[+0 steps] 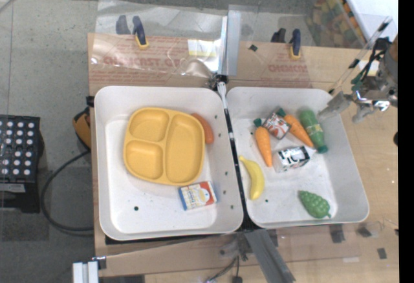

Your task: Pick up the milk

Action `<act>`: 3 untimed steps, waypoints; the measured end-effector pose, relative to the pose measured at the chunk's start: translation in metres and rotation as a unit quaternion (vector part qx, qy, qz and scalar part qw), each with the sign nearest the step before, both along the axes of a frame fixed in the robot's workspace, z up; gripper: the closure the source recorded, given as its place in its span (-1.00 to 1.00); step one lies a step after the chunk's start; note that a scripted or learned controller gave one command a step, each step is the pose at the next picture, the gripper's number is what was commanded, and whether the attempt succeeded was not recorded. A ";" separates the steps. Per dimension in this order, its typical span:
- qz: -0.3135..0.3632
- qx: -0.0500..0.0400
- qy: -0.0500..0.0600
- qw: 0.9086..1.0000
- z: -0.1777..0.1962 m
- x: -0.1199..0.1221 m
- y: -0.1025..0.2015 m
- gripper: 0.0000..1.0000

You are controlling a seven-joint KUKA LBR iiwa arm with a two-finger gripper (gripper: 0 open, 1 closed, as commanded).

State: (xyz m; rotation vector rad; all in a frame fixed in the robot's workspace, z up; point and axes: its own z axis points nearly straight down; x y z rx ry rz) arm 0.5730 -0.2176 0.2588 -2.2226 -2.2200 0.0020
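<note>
Milk point(294, 157) is being left lying on its side near the middle of the right bin point(349, 172), between a carrot point(263, 144) and a green bottle point(313, 128), with a banana point(253, 178) nearby. The approach step is judged to be in hand: the claw point(362, 99) is being held beyond the bin's far right corner, well apart from the carton; its state cannot be told. A reach inward and down is being called for next.
</note>
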 end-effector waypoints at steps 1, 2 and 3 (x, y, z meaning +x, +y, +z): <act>0.166 0.001 0.000 0.986 -0.121 -0.024 0.096 -1.00; 0.036 -0.003 -0.022 0.999 -0.145 -0.015 0.049 -1.00; 0.137 -0.016 -0.025 0.990 -0.145 -0.023 0.064 -1.00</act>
